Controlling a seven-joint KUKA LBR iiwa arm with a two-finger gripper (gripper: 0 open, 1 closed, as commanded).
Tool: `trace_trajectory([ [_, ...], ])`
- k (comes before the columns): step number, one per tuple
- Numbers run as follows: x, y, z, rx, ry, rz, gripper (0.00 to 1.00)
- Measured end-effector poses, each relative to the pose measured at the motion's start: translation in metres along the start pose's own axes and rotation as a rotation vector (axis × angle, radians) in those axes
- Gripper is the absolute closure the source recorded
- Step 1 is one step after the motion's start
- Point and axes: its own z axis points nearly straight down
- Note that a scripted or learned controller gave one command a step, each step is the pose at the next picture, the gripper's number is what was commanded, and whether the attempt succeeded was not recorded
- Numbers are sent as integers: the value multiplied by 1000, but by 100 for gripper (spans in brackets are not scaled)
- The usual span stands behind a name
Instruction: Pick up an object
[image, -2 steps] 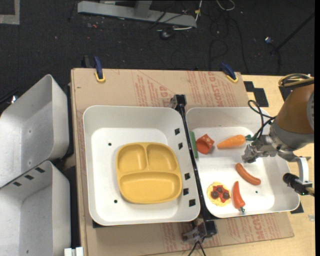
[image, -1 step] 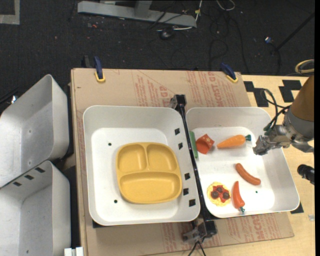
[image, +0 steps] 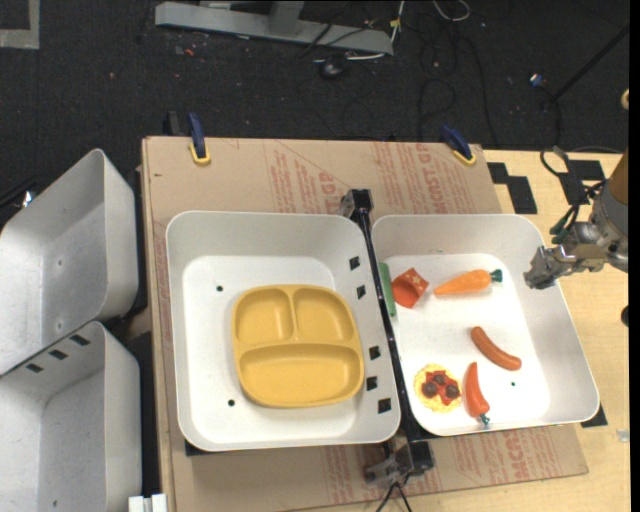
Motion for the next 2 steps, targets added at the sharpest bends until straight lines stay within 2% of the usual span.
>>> trace_trajectory([
  [1,0,2,-54,0,0,0,100],
  [2,51,-5,-58,6,5,-4,100],
])
